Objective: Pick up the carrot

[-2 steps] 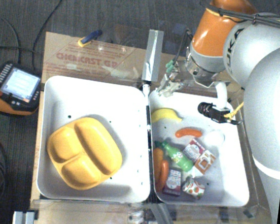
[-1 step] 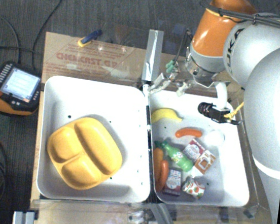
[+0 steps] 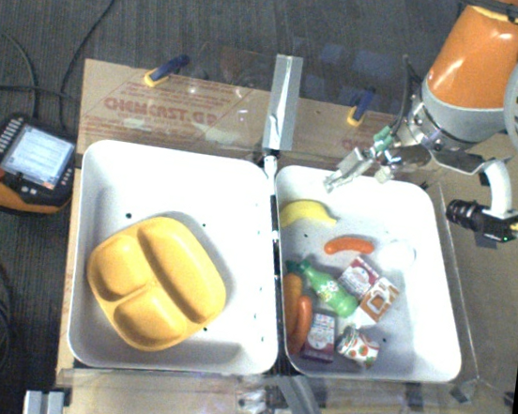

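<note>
Gripper (image 3: 347, 170) sits above the far rim of the right bin (image 3: 435, 272), near that bin's far left corner, at the end of the arm (image 3: 485, 70) that reaches in from the right. Fingers look parted to a moderate width with nothing between them; the tips are small and bright against the white bin, so the exact gap is hard to read. Carrot (image 3: 300, 313) lies in the near left part of the right bin, close against the wall shared with the left bin (image 3: 103, 171), long axis running far to near, green top at the far end. It touches or nearly touches the green bottle (image 3: 328, 291) on its right, and a small dark carton (image 3: 320, 337) lies just beside its near end. Elsewhere in that bin: a yellow banana (image 3: 304, 213) near the far left, a red sausage (image 3: 349, 245) in the middle, and small printed cartons (image 3: 369, 292) to the right. Left bin holds a yellow divided plate (image 3: 156, 281). Progress, as I judge it: no grasp made, carrot untouched on the bin floor, gripper well apart from it. Remaining: travel toward the near left corner, align across the carrot, descend, close, lift. Crowding by wall and bottle looks like the main risk.
</note>
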